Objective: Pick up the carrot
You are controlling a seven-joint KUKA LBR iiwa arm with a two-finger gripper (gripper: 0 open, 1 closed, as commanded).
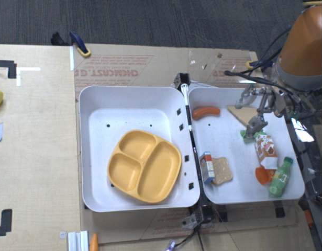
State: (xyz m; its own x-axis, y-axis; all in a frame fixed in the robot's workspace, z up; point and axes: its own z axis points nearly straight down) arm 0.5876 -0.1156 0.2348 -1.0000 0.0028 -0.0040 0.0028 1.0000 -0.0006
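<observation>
The carrot [262, 175] appears as a short bright orange piece near the front right of the right bin [239, 195]. A green bottle [280, 177] leans against it and hides part of it. My gripper [255, 125] hangs low over the middle right of that bin, further back than the carrot and slightly to its left. It is just above a small green bit [246, 135] and the top end of a red-and-white packet [266, 150]. Nothing can be seen held in it.
The right bin also holds an orange-red sausage [206, 112] at the back left, a tan wedge [239, 114], a bread slice [222, 170] and a small carton [206, 167]. A yellow divided plate [145, 165] lies in the left bin [92, 140].
</observation>
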